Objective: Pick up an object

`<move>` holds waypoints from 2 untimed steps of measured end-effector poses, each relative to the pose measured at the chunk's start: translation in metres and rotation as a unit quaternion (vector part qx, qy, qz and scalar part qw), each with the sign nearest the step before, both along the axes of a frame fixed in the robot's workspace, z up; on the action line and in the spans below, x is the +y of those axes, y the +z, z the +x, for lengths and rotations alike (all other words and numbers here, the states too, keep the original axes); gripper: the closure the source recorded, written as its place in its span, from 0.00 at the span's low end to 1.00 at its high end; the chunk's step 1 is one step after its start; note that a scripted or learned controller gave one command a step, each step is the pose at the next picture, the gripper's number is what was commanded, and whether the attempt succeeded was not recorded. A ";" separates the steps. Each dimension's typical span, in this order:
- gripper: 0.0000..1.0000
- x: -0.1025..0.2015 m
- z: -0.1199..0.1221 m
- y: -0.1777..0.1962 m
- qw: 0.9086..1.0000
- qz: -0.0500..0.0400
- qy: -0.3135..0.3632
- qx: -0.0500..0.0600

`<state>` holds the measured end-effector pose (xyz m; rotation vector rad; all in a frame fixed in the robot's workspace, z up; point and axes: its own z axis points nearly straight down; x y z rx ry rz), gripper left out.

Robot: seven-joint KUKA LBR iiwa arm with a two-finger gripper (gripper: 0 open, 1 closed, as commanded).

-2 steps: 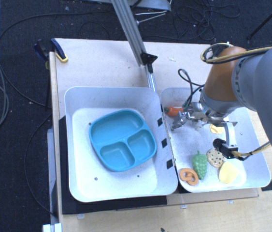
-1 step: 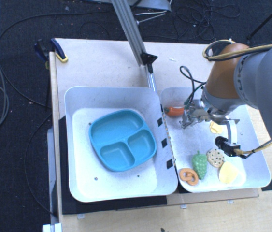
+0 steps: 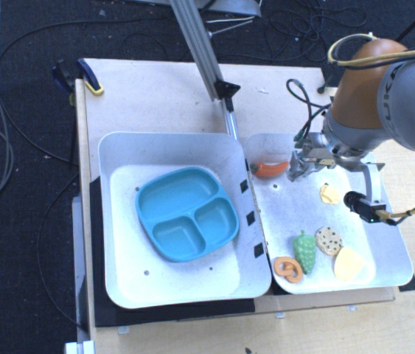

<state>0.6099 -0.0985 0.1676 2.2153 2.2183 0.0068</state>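
Note:
My gripper (image 3: 301,165) hangs low over the far left part of the right bin (image 3: 391,253). Just to its left an orange carrot (image 3: 270,169) lies near the bin's far left corner, close to the gripper or touching it. Nearer the middle is a small pale yellow piece (image 3: 330,194). Along the front of the bin lie a speckled cookie (image 3: 329,240), a green bunch of grapes (image 3: 305,251), an orange pretzel (image 3: 289,269) and a yellow wedge (image 3: 348,263).
The left bin (image 3: 119,271) holds a blue divided plate (image 3: 187,212). A grey metal pole (image 3: 196,35) slants down from the back to the gap between the bins. A black cable plug (image 3: 362,205) hangs beside the wrist over the right bin.

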 end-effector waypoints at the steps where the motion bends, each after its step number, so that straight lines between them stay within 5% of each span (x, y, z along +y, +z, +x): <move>1: 1.00 0.000 0.001 0.040 1.000 0.000 0.000 0.001; 2: 1.00 0.059 -0.001 0.036 1.000 0.002 0.003 0.004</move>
